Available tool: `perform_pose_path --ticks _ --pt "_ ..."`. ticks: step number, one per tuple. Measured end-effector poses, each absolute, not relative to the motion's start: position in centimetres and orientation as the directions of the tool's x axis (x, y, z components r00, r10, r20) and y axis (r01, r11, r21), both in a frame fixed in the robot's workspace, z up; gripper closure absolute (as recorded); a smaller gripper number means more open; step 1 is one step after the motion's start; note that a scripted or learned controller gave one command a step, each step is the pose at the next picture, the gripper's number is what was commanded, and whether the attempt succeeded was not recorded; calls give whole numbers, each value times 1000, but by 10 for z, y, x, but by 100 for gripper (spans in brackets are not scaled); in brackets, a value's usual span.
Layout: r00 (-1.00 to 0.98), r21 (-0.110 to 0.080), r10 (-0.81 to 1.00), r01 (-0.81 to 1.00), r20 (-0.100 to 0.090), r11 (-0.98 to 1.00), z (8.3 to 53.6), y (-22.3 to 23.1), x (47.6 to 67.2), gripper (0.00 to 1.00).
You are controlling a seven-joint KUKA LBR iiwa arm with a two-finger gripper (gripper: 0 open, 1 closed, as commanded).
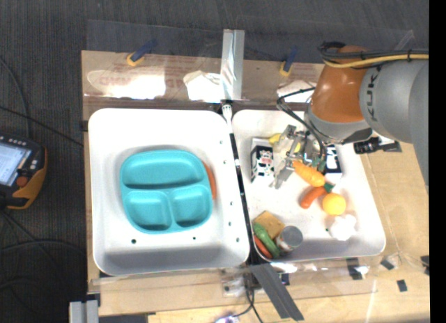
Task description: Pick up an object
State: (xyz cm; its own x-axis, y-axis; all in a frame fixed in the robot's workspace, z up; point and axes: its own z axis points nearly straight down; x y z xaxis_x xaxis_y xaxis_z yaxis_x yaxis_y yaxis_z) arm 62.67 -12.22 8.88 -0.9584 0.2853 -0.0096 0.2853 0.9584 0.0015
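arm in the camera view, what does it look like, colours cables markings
The arm is grey and rounded, with dark lettering on its side and an orange band above the wrist. Black and yellow cables run along it. The gripper is pale metal.

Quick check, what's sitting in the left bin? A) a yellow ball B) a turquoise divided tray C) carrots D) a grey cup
B: the turquoise tray, split into three compartments, lies in the left bin; the yellow ball, carrots and grey cup are all in the right bin.
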Motion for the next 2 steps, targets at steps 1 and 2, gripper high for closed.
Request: perform_pose_path --ticks 1,2 --pt "-918 3 396 396 -7 918 89 -132 529 0" --pt "-946 1 324 324 -10 946 89 -123 596 0"
